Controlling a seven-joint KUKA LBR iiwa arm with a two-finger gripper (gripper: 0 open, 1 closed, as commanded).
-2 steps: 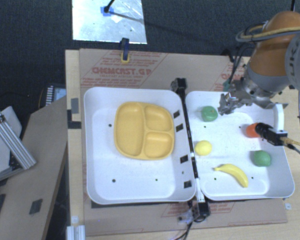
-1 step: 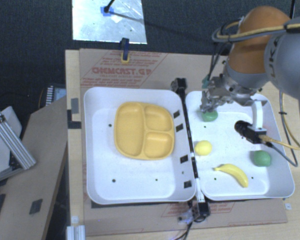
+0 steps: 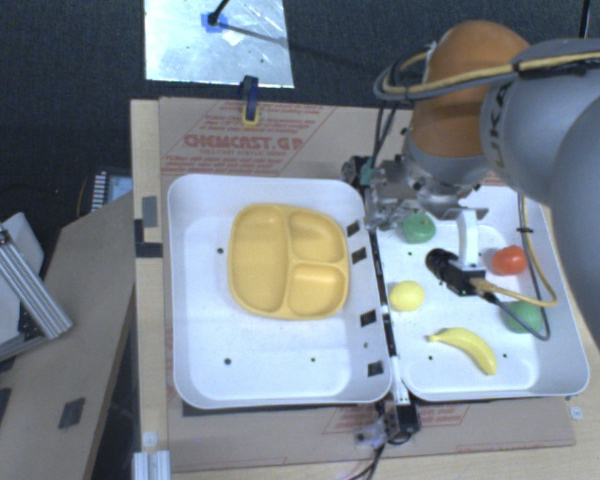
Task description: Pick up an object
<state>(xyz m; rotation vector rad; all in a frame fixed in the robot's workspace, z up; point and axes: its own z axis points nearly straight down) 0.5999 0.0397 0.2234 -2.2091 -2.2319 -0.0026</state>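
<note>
The arm (image 3: 540,118) reaches in from the right and bends down over the inner back corner of the right bin (image 3: 555,373), so the gripper (image 3: 392,208) hangs low next to the wall where the 2 bins meet. The wrist covers it from above, so I cannot tell whether it is open or closed, and nothing can be seen held in it. The likeliest target is the green ball (image 3: 417,229), which lies on the bin floor just beside the gripper, toward its front and right. Judging by that closeness, the arm is placed for a try at this ball rather than at anything further off. The other 4 loose things in this bin lie apart from each other, which leaves room to come down on any 1: a yellow ball (image 3: 406,295) near the dividing wall, a banana (image 3: 466,348) toward the front, an orange ball (image 3: 509,260) and a green fruit (image 3: 526,315) on the right side. The left bin (image 3: 195,298) holds a yellow plate (image 3: 285,260) with 3 compartments, lying flat and well apart from the gripper, so it looks to be no part of this try. The green ball is round and may roll if nudged, and the nearby wall leaves little room on that side.
</note>
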